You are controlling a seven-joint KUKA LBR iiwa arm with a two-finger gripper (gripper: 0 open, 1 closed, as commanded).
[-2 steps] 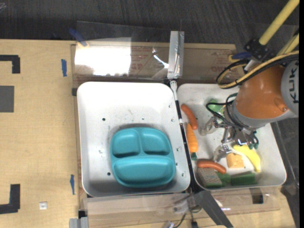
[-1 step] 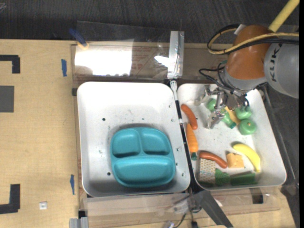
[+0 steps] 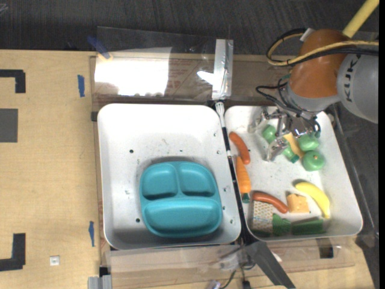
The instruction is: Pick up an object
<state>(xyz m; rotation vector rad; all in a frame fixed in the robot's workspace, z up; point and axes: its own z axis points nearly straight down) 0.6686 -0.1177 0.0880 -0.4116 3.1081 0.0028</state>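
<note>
End effector (image 3: 283, 138) low over green toy pieces (image 3: 308, 152), grip state unclear; nearby banana (image 3: 315, 195) lengthwise toward lower right.

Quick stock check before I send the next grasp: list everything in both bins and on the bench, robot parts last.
Left bin: 1, white, left half of bench.
Divided tray: 1, teal, in left bin, near front.
Right bin: 1, white, beside left bin.
Sausages: 2, red-orange; one by right bin's left wall, one at front.
Carrot: 1, orange, along left wall.
Banana: 1, yellow, front right.
Green round pieces: several, back of right bin under the gripper.
Arm: 1, grey with orange band, over right bin.
Gripper: 1, metal, low among green pieces.
</note>
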